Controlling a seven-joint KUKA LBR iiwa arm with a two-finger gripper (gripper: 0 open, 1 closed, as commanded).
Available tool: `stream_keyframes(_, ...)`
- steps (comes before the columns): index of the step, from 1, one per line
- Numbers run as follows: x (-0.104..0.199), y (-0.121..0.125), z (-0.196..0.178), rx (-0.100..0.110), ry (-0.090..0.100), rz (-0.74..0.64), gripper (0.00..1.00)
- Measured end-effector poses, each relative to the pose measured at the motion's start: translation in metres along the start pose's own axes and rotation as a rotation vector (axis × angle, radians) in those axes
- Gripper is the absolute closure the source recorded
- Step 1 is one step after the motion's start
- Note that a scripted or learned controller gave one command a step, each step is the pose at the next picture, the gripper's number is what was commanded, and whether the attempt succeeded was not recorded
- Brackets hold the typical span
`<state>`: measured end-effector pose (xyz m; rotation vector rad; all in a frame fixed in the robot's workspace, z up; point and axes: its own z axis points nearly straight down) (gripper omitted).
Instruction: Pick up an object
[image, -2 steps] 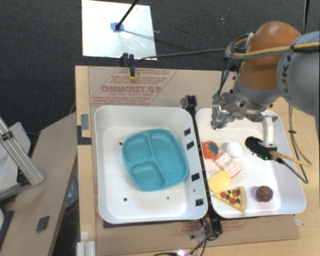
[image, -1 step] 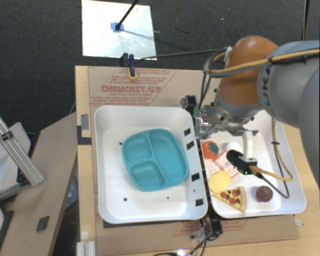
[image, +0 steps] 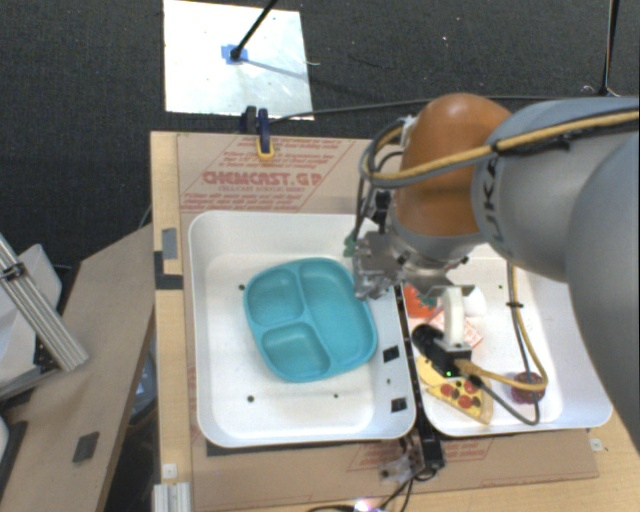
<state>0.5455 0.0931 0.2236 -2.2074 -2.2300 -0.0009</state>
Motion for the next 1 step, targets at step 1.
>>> stream_keyframes(1,-0.0040,0.0013,-0.0003,-0.002,-0.003,0.007,0.00)
